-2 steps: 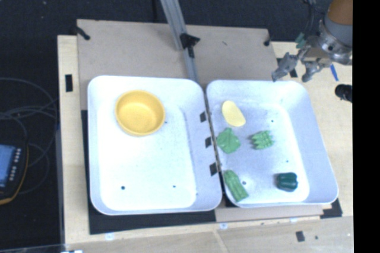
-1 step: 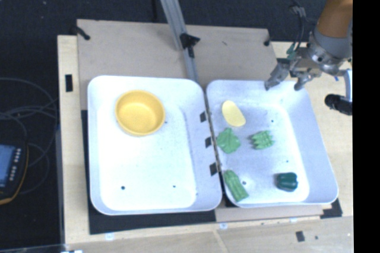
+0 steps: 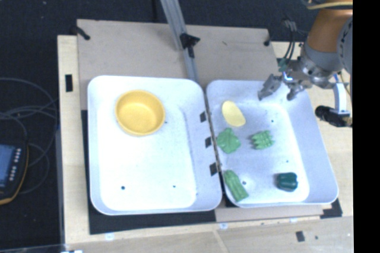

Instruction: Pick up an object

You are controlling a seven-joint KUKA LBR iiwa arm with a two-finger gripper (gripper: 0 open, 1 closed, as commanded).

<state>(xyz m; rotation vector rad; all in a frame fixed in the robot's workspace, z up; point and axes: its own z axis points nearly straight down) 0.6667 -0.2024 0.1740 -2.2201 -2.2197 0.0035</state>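
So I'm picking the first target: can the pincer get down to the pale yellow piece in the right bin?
Probably yes. The pincer, fingers spread, hangs over the right bin's far end, and the yellow piece lies apart from the green items with nothing over it.

— How many bins do we see on the surface?
— We count two white bins, the left bin (image 3: 107, 186) and the right bin (image 3: 309, 127).
— And the things inside them?
— We count one yellow bowl (image 3: 140, 112), one pale yellow piece (image 3: 233, 114), three light green pieces (image 3: 228, 141) (image 3: 261, 139) (image 3: 236, 185), and one dark green piece (image 3: 286, 181).
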